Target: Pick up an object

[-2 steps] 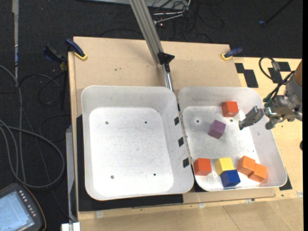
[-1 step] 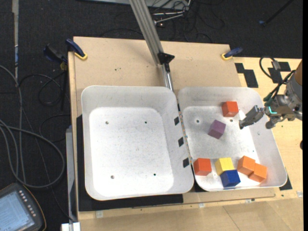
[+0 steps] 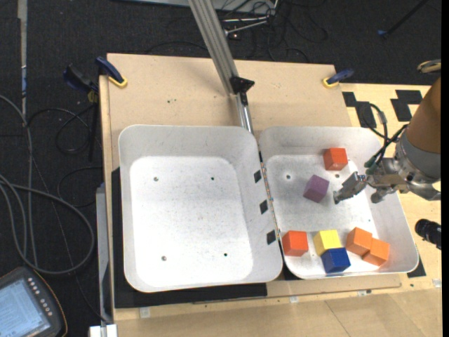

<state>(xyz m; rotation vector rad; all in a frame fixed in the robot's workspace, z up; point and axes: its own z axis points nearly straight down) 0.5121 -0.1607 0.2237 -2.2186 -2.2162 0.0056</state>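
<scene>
The pincer (image 3: 349, 187) was held over the right bin (image 3: 400, 220), apparently open, with nothing gripped. The purple block (image 3: 316, 188) lay just at its nine o'clock, nearest of all.

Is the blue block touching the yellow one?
Yes, the blue block sits right against the yellow block in the right bin.

Light is even and fairly bright, making the white bins (image 3: 189, 206) glow almost washed out while the dark floor (image 3: 49, 118) swallows detail. Shadows are short and soft beneath the blocks (image 3: 330, 248). Focus is moderate throughout, with mild graininess and slight softness on the arm (image 3: 424, 142) at the frame's edge.
</scene>
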